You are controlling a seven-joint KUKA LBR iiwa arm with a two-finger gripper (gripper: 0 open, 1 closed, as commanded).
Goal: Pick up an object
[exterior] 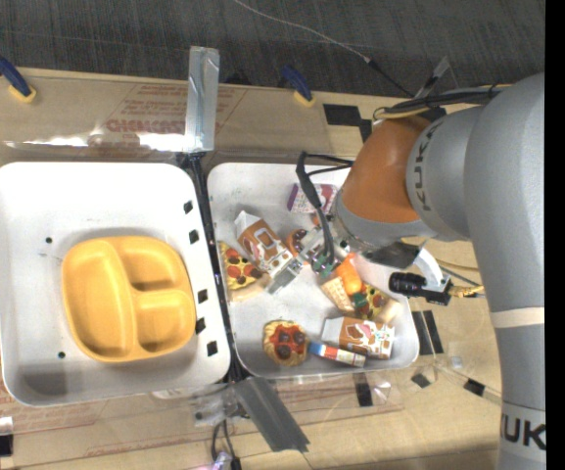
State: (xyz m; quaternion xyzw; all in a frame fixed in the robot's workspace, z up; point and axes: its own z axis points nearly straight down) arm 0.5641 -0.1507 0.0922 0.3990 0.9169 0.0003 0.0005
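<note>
From the camera above the desk, my arm comes in from the right and bends down over the right bin. My pincer sits low among the clutter near the middle of that bin, beside a small brown-and-white carton. Whether it is released or clenched I cannot tell, because my own wrist hides it from this angle, and I see nothing plainly caught in it.

The things I might take all lie in the right bin: a pizza slice toy near the left wall, a round pizza-like piece toward the front, a chocolate-milk box at the front right, and an orange piece just under my wrist. The left bin holds a yellow divided tray.

I judge this to be the reach-and-grasp step, with no lift yet. The next move calls for closing squarely on one item, then rising straight up so that the neighbours stay put.
</note>
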